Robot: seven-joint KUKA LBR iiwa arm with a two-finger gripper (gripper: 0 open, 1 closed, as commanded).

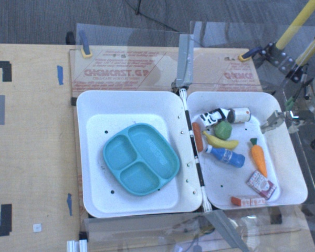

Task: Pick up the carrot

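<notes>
Lying in the right bin [299, 190], the carrot [259, 159] pointed its green top away from me, a blue bottle [227, 156] just to its left and a red-and-white packet [261, 185] near its tip. The end effector [277, 119] hovered at the bin's far right rim, apart from the carrot; whether it was open I could not tell. A teal divided plate [141, 158] sat in the left bin [89, 140].
</notes>
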